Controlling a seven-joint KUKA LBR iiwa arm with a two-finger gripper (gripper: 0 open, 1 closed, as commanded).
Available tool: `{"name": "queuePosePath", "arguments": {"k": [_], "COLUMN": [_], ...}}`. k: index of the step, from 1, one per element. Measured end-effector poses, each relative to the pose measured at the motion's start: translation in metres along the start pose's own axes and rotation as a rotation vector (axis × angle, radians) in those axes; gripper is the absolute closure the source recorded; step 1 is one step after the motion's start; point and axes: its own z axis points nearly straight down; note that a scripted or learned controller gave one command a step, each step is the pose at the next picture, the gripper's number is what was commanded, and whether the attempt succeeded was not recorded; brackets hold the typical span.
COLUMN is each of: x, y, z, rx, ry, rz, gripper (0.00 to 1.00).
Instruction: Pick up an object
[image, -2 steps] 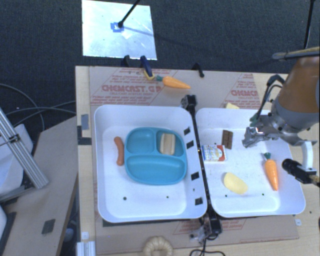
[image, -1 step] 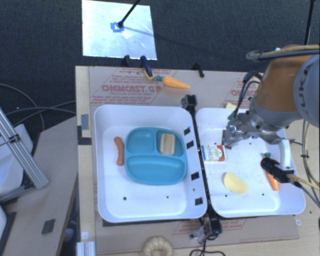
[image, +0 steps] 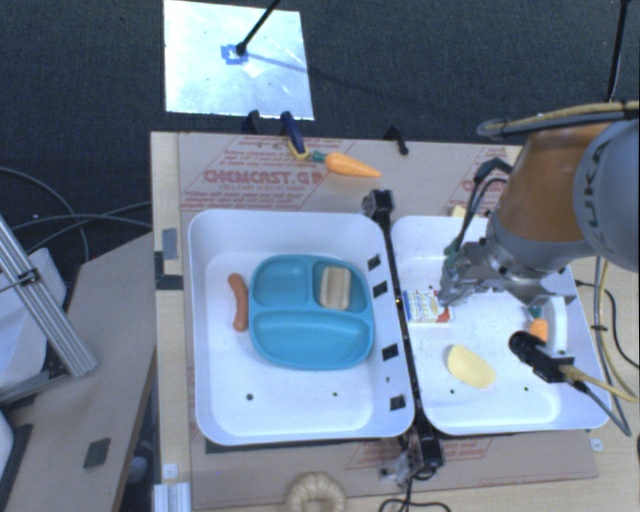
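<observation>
Over the right bin the hand hangs low, right above a small colourful packet. I cannot tell if it is apart or together, or if it touches the packet. Just below the hand lies a yellow lump. Far to its left, in the left bin, sit a blue plate and a sausage. Up behind the hand, a carrot lies on the worktop.

Smooth, glossy white plastic on both bins, a matt blue plastic tray in the left one; brown cardboard looks papery beneath, and a shiny metal sheet lies on rough dark carpet.
</observation>
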Motion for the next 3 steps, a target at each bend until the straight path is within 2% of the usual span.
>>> {"name": "queuePosePath", "arguments": {"k": [1,2,3], "x": [0.002,0.000,-0.002], "y": [0.006,0.000,0.009], "z": [-0.001,-0.020,-0.001], "rx": [-0.002,-0.003,0.000], "ry": [0.000,0.000,-0.001], "rz": [0.000,0.001,0.004], "gripper": [1.00,1.00,1.00]}}
